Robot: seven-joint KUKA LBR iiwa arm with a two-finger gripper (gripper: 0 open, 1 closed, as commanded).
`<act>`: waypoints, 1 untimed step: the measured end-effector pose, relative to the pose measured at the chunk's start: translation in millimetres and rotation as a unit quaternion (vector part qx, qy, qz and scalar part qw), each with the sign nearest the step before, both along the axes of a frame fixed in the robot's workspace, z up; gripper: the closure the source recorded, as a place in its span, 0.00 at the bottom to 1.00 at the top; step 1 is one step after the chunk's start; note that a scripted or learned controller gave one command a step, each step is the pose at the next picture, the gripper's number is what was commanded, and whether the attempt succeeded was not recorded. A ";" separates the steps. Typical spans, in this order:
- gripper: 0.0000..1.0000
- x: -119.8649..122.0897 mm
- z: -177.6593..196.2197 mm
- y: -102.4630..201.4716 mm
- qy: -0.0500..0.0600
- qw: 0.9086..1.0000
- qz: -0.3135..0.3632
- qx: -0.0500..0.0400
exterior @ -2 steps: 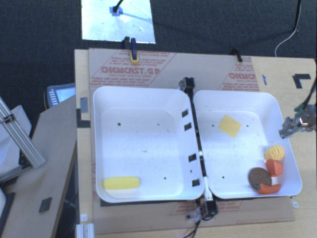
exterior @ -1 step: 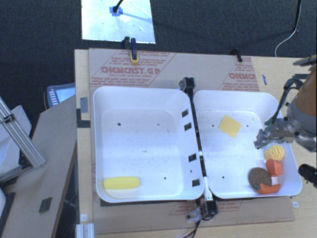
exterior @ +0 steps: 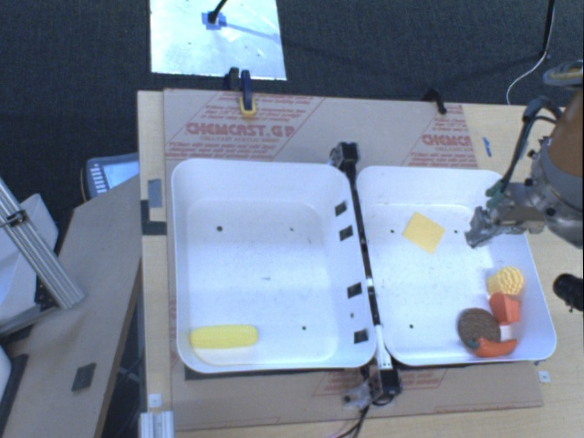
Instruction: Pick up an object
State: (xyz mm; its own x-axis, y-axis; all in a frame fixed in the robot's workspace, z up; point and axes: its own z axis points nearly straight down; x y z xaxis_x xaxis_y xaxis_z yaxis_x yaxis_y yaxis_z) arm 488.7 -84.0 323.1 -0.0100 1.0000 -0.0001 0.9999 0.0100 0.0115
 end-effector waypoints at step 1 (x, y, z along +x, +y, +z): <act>1.00 -1.1 56.6 61.1 0.001 1.000 0.001 0.000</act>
